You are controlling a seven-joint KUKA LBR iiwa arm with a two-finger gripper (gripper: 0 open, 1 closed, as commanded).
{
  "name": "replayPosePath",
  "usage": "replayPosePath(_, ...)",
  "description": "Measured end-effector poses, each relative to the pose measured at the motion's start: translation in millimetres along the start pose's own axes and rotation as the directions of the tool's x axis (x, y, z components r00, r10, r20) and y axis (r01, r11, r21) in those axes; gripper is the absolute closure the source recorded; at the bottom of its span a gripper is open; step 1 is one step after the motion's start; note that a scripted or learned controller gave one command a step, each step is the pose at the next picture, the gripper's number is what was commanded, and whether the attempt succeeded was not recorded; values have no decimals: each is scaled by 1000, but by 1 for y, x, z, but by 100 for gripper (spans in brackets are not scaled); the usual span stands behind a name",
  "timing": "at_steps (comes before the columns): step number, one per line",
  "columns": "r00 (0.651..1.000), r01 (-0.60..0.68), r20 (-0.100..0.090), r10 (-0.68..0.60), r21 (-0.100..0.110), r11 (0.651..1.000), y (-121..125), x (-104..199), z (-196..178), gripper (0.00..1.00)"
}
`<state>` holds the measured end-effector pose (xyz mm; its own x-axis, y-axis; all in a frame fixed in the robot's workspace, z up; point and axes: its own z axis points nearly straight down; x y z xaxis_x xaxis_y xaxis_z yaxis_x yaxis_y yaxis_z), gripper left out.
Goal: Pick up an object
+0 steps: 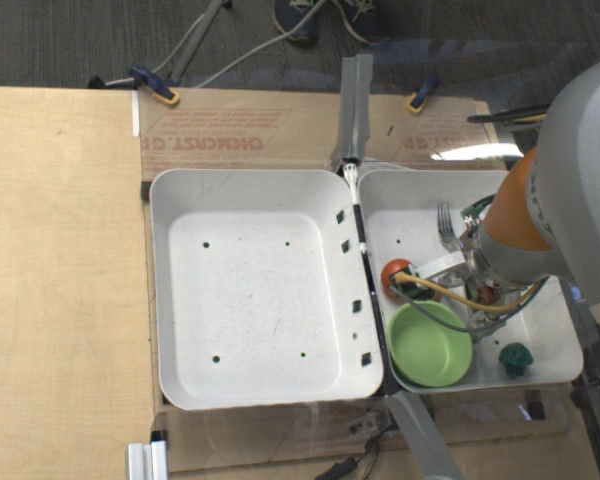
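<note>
The right bin holds a light green bowl at its front left. A small red object lies just behind the bowl, a silver fork sits farther back, and a dark green lump rests at the front right. My gripper reaches down into the middle of this bin, just right of the red object and behind the bowl's rim. The grey arm with its orange band covers the gripper from above, and a yellow cable loops across it.
The left bin adjoins the right one, with a raised divider between them. Brown cardboard lies under and behind both bins. A wooden benchtop spreads to the left.
</note>
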<state>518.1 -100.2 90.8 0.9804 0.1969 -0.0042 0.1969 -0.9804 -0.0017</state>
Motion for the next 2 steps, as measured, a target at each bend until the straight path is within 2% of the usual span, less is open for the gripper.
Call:
replayPosePath(1, 1000, -5, 0, 5, -4, 1000, -9, -34, 0, 0)
replayPosePath(2, 1000, 6, 0, -6, -1, 1000, 24, 41, 0, 0)
